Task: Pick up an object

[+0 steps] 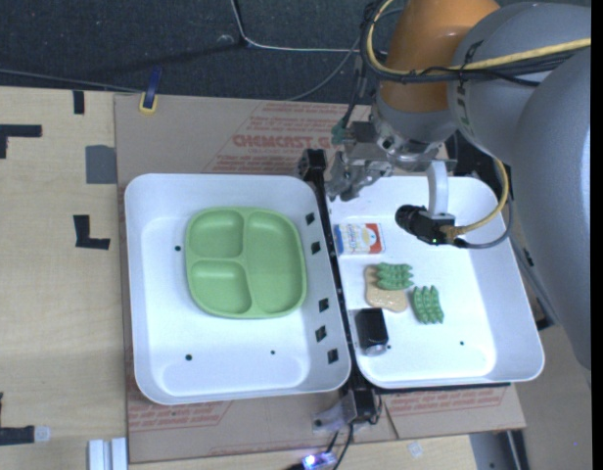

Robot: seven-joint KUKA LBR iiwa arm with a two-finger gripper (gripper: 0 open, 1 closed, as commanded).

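Note:
My gripper (348, 176) hangs over the back left corner of the right bin (478, 360), above the divide between the two bins, with nothing visible between its fingers. Just in front of it lies a small white card with red and blue print (359, 238). Further forward sit a tan block with a green toy on top (388, 290), another green toy (427, 304) and a black rectangular object (371, 329) by the bin's left wall.
The left bin (155, 360) holds a green divided plate (246, 261). The grey arm and its orange band (434, 27) tower over the back right of the scene. A black camera module (424, 223) with cables hangs beside the wrist.

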